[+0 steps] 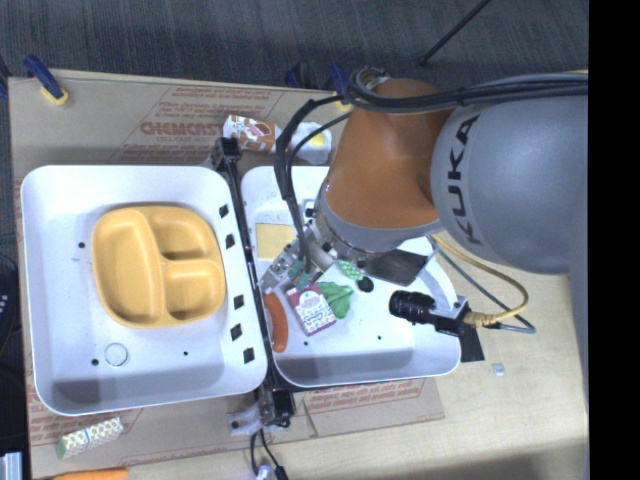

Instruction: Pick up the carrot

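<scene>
Lying along the left wall of the right bin (420, 363), the carrot (277, 322) is a slim orange stick running roughly twelve to six o'clock, near the bin's lower left corner. Just at its three o'clock side sits a small red and white printed packet (314, 311), its writing too small to read, and a green leafy piece (337, 296) touches that packet's right edge. A pale yellow flat slice (274, 237) lies toward twelve o'clock from the carrot.

The arm (480, 183) reaches in from three o'clock, with "KUKA" in dark letters on its grey shell and its orange band (385, 153) covering the bin's upper middle. The gripper (292, 266) hangs just above the carrot's top end, beside the packet; whether its jaws are apart or closed cannot be told, and nothing shows between them.

The left bin (50, 268) holds a yellow compartment tray (158, 263). The cardboard (150, 118) beneath the bins bears red print, partly readable as "CHEMCAS". A blue clamp (45, 78) sits at ten o'clock.
</scene>
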Robot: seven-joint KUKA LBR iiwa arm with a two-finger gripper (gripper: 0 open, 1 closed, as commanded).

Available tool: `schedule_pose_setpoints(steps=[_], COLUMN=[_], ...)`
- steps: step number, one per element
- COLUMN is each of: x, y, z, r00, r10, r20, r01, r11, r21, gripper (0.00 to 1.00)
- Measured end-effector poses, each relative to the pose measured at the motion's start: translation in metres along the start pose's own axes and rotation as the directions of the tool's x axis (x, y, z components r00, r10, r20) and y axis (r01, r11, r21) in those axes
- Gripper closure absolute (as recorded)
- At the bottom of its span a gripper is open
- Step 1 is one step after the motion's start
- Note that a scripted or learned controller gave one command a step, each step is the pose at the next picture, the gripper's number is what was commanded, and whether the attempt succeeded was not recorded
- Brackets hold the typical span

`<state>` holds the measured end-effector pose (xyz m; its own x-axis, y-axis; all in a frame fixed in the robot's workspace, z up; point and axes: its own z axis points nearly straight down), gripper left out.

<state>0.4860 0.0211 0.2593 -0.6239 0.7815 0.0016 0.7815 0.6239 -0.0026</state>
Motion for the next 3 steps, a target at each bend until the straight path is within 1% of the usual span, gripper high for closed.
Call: schedule_pose_setpoints(steps=[1,2,3], x=[-0.062,-0.002,-0.040], y=[-0.061,-0.014,-0.044], z=[-0.048,0.068,-0.012], r00=[0.993,0.968,0.975], r10=[0.118,0.252,0.223], r20=[0.002,-0.002,0.001], r01=[-0.118,-0.252,-0.223], r11=[0.993,0.968,0.975], r21=[-0.002,0.002,-0.002], gripper=[1.00,1.00,1.00])
